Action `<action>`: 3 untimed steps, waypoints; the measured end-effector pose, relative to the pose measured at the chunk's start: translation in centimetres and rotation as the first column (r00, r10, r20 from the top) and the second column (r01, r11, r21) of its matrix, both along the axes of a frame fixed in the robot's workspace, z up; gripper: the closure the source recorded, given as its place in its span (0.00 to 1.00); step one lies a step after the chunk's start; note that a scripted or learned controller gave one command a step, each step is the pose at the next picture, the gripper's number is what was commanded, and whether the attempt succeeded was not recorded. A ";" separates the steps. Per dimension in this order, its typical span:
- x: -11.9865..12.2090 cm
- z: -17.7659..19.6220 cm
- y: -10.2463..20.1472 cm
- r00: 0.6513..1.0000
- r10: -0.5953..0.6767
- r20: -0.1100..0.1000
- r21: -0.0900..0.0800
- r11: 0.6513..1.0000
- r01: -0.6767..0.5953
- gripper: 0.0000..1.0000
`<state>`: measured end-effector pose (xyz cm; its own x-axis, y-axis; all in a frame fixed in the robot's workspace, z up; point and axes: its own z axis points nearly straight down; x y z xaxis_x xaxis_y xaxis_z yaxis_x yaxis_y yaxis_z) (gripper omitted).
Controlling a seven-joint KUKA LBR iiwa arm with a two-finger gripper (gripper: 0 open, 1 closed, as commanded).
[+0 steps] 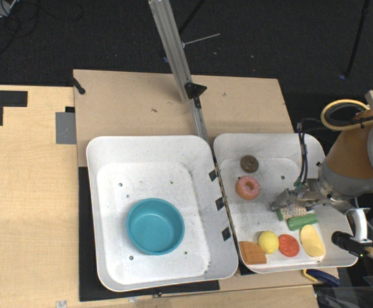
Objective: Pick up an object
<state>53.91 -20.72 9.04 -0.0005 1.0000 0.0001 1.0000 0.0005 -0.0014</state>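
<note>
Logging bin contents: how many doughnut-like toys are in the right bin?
2: a brown doughnut near the far wall, and a pink doughnut just in front of it. The tool may hide others.

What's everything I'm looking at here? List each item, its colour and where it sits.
Shallow white bins: two, side by side on the bench.
Round teal bowl: one, left bin.
Brown round doughnut: one, right bin, far side.
Pink iced doughnut: one, below the brown one.
Green stick-shaped toy: one, right bin, by the gripper.
Orange flat wedge: one, near edge.
Yellow round fruit: one, near edge.
Red round fruit: one, near edge.
Pale yellow oval piece: one, near edge.
Gripper: one, grey, low over the right bin.
</note>
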 end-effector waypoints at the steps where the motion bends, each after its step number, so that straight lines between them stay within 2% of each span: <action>1: 0.0 1.1 0.0 1.000 0.000 0.001 0.000 1.000 0.000 1.00; 3: 0.9 13.2 0.2 1.000 0.000 0.006 -0.001 1.000 0.000 1.00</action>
